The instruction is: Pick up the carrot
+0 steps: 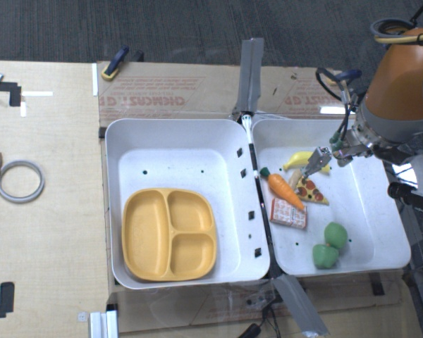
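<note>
You have the orange carrot with its green leafy top (284, 189) lying in the right-hand shallow white bin (381, 217), close to that bin's left wall. It lies at a slant, green end up and to the left, orange tip down and to the right. Its lower end touches the small red and white printed box (288, 213), which sits just below it. Just to its right is the toy pizza slice (313, 191), and above that the yellow banana (301, 160) lies near the middle of the bin's far half. Two green rounded toys (330, 245) sit well apart from the carrot, toward the near right corner.

Your grey arm with its orange band (400, 83) comes in from the right, over the far right part of the same bin. The jaws (316, 165) hang above the banana and the pizza slice, up and to the right of the carrot, near it but not touching it. You can see a thin grey finger pointing down and to the left, but whether the jaws stand wide or narrow cannot be told, and nothing shows between them.

In the left-hand white bin (162, 143) you have a yellow plastic divided plate (170, 232). Off to the left, on the pale surface (49, 245), lies a grey ring of tape (20, 182).
</note>
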